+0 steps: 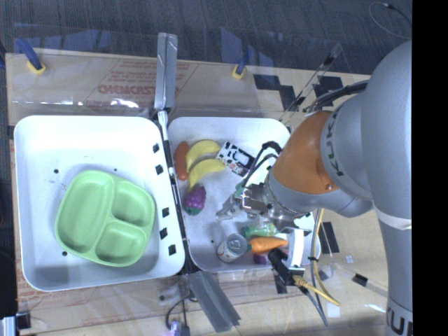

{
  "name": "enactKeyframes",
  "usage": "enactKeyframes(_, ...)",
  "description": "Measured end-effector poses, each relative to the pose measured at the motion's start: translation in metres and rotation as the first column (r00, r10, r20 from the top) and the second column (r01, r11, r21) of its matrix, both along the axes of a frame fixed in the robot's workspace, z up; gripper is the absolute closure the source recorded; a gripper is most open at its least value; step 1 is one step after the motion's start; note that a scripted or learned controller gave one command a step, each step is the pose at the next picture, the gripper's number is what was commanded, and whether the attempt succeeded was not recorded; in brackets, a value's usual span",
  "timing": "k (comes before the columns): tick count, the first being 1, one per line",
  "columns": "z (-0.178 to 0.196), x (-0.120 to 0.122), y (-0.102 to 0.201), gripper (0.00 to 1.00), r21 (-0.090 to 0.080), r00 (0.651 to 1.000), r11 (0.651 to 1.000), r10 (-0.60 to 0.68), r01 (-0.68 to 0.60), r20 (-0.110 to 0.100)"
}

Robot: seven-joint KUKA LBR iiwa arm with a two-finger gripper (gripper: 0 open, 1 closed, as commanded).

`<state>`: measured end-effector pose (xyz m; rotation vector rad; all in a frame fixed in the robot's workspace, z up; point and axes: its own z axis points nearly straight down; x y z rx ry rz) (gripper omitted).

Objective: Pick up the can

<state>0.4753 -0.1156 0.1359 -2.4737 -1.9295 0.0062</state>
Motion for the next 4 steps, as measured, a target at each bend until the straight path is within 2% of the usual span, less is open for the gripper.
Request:
enactKeyframes(1, 0.201, 0.023, -0.028, 0.0, 0.0, 1.0, 1.0, -0.013, 0.013, 0.005)
enactKeyframes(2, 0.027, 0.0, -0.05, 0.0, 0.003, 0.914, 0.914, 0.405, -0.405, 0.002)
enactKeyframes(3, -0.039, 0.008, 0.01, 0.0, 0.003, 0.923, 0.923, 0.384, -0.384, 0.001)
enactKeyframes(4, 0.129, 0.028, -0.052, 0.0, -0.001, 0.931, 0.931, 0.364, -0.364, 0.006)
